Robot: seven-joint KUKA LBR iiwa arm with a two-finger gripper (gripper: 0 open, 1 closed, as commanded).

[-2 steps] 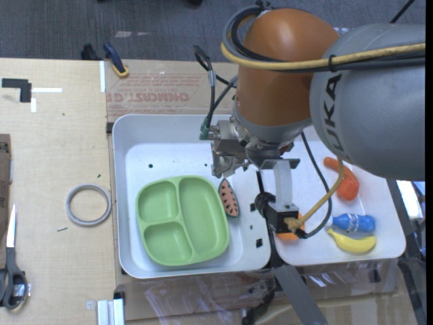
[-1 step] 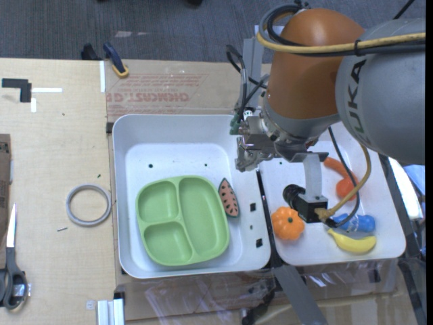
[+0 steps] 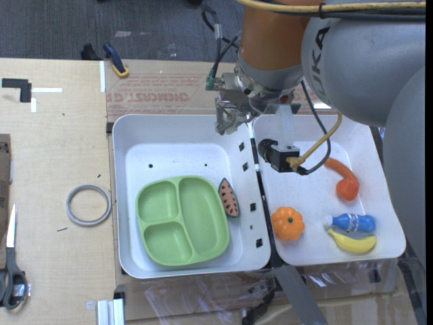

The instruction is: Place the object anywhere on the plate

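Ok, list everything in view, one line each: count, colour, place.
plate: one, green, three compartments, left bin.
watermelon slice: one, red and green, left bin, at the plate's right edge.
pumpkin: one, orange, right bin, near front left.
carrot: one, orange, right bin, middle right.
bottle: one, blue and white, right bin front.
banana: one, yellow, just in front of the bottle.
tape ring: one, grey, bench left of bins.
scissors: one pair, bench's left edge.
bins: two, white, side by side.
arm: one, grey and orange, above the bins' back edge.

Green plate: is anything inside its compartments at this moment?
No toy lies in the green plate; all three compartments show bare green. The watermelon slice lies just off its right rim, on the bin floor. What is under the plate is covered.
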